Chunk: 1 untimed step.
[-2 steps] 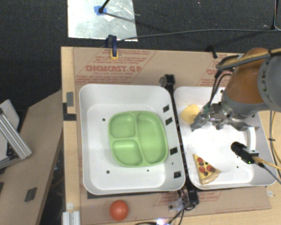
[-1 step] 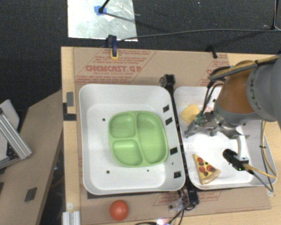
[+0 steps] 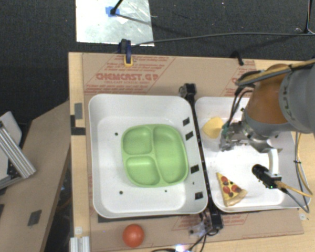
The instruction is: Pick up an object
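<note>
While the green divided plate sits in the middle of the left bin, an orange ball lies on the cardboard just outside that bin's near edge. Right of the green plate, across the divider, the right bin holds a yellow lump near its far left corner and a pizza slice toy near its front left. Gripper hangs low just beside the yellow lump; cannot tell whether it touches. Finger state: cannot tell. Arm covers the bin's far right.
</note>
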Motion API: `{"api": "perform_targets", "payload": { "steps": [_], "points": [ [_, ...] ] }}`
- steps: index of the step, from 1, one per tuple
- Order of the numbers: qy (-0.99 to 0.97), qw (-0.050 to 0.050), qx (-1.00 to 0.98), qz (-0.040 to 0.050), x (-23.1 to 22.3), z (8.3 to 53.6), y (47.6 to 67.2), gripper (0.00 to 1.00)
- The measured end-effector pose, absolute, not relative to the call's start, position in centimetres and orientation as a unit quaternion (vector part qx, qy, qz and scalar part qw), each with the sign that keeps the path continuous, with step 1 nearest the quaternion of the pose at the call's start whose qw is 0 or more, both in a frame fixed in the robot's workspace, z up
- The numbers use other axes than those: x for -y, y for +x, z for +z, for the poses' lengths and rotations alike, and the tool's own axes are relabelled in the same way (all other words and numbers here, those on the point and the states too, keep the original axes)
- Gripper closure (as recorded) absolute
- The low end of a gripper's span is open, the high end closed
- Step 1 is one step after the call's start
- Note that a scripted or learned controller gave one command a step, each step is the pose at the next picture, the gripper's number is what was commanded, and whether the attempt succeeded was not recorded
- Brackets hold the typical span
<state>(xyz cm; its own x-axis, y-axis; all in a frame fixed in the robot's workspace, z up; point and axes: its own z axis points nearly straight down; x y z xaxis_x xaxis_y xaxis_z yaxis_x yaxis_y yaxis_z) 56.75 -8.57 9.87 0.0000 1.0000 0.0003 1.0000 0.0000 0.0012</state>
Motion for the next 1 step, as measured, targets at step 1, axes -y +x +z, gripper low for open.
{"api": "perform_targets", "payload": {
  "steps": [1],
  "points": [
    [0.706,0.003,-0.708,0.002,9.18,15.14,57.78,1.0]
  ]
}}
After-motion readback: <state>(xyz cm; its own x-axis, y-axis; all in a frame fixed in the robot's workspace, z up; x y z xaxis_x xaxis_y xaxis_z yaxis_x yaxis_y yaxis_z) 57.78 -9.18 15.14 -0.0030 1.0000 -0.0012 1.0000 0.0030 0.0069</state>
